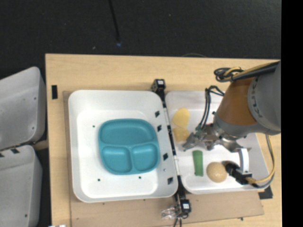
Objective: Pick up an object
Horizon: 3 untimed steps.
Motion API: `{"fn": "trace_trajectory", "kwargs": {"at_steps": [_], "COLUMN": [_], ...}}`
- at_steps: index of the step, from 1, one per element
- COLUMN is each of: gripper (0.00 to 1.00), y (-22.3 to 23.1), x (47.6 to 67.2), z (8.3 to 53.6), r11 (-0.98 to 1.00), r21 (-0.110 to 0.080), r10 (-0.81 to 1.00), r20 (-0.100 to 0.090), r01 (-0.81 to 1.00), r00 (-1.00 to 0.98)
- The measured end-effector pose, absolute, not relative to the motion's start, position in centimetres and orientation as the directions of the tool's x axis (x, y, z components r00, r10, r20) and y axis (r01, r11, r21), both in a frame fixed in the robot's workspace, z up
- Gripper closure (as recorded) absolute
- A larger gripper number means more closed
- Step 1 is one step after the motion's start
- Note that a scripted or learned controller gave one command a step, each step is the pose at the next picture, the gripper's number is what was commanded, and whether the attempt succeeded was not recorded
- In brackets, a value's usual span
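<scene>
Three candidates are sitting in the right bin (265,148): a green block (198,163) lying lengthwise near the middle, a tan ball (216,171) just right of it toward the front wall, and a pale yellow piece (180,119) further back by the divider. The gripper (198,141) is hanging low between the yellow piece and the green block's top end; can't tell its opening or whether it's gripping anything. The arm (244,108) is covering the bin's right side. The left bin (75,141) is holding a teal compartment tray (128,144), well apart.
</scene>
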<state>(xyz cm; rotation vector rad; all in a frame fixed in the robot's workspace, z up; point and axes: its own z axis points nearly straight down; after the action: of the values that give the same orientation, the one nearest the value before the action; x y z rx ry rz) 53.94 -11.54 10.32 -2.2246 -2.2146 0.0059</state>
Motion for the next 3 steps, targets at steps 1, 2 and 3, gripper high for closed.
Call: {"fn": "trace_trajectory", "kwargs": {"at_steps": [1, 2, 3], "gripper": [1.00, 1.00, 1.00], "y": [-11.6, -10.7, -10.9], "x": [54.1, 54.5, 54.7], "z": [11.7, 17.4, 22.6], "r11": [-0.014, 0.003, 0.003], "r21": [0.003, 0.006, 0.007], "r10": [1.000, 1.000, 1.000], "r20": [0.000, -0.001, -0.002], "r01": [1.000, 1.000, 1.000], "r00": [0.014, -0.003, -0.003]}}
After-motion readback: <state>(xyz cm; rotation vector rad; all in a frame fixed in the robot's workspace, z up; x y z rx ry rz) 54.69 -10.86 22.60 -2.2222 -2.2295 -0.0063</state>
